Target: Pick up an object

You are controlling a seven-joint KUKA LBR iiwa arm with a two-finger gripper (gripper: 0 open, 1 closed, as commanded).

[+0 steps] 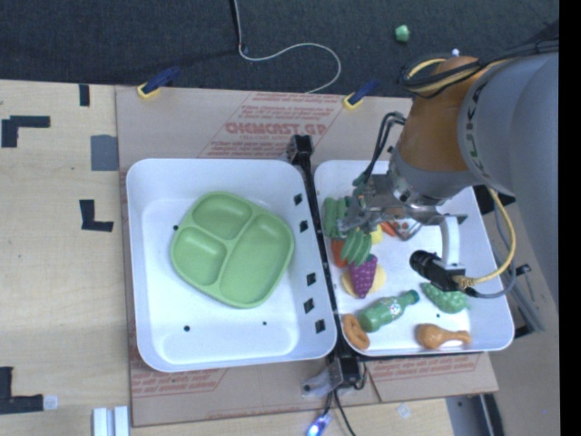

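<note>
Gripper (365, 214) low in right bin (486, 330), over the toy pile by the divider; grip state cannot be told.
Directly under it: green vegetables (338, 214), purple grapes (362, 273) just below. Further out, green bottle (386, 310) and chicken drumstick (442, 337) near front wall. Left bin (150, 189) holds green divided plate (233, 248).

Grey rounded metal arm (517, 116); glossy orange band (436, 134) above wrist. Yellow cable (502, 243) loops off right side. Dark metal two-finger gripper (363, 212) assembly.
</note>
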